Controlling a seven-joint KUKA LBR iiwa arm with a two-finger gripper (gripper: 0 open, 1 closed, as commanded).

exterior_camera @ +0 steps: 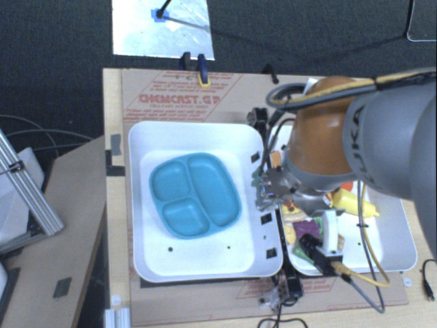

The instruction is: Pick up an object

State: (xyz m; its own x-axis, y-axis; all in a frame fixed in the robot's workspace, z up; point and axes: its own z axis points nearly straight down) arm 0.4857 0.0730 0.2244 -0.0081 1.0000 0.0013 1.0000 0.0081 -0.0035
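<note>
**My end effector at the wall between the bins, with no object seen in it**

My end effector (263,191) hung over the wall where the left bin (205,262) and the right bin (390,246) meet. My own wrist covered it, so I could not tell whether it was spread or pressed together. I saw no object in it.

I had several objects to choose from. In the left bin lay a blue plate (196,195), flat near the middle and well apart from the walls. It looked like stiff, smooth plastic, light but wide, and its surface was probably slippery. I judged that the raised rim was the only place to take it, and that a pinch there could slide off easily.

In the right bin, partly hidden under my arm, a yellow object (356,202) lay near a purple object (311,225). Both looked small and light, perhaps toy pieces, but I could not say what they were. The yellow one seemed long, so taking it across its narrow middle looked best to me.

By my count there were two bins on the table (116,238), and one plate with three compartments. There was also one yellow object, one purple object, one pale yellow piece (291,234) and one small orange piece (275,159). More could have been lying hidden under my arm.
</note>
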